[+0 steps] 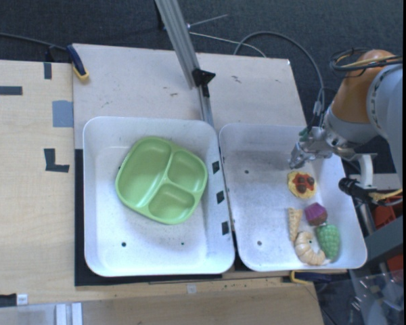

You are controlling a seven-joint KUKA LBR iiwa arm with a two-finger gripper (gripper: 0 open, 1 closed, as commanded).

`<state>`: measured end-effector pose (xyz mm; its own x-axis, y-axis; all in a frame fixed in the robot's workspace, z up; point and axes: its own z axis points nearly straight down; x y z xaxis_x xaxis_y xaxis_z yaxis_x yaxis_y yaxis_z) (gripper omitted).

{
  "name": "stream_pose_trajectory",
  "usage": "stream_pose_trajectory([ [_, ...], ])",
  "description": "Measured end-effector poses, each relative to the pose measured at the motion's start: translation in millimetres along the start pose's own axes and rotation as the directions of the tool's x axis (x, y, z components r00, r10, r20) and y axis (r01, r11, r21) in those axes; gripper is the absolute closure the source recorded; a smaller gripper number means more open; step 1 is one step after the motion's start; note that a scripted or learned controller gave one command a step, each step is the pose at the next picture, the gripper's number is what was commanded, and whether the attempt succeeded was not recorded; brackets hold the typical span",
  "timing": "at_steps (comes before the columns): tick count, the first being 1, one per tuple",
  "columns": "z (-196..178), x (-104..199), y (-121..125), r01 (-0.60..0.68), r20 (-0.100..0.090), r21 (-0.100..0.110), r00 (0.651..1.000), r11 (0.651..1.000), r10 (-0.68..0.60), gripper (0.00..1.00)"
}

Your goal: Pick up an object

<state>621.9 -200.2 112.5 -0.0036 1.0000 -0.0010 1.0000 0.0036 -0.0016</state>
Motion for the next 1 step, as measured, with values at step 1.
stream_pose_trajectory([
  [1,-63.1,4.4,1.7,-0.001,0.001,-0.007,1.0,1.0,0.001,1.0],
])
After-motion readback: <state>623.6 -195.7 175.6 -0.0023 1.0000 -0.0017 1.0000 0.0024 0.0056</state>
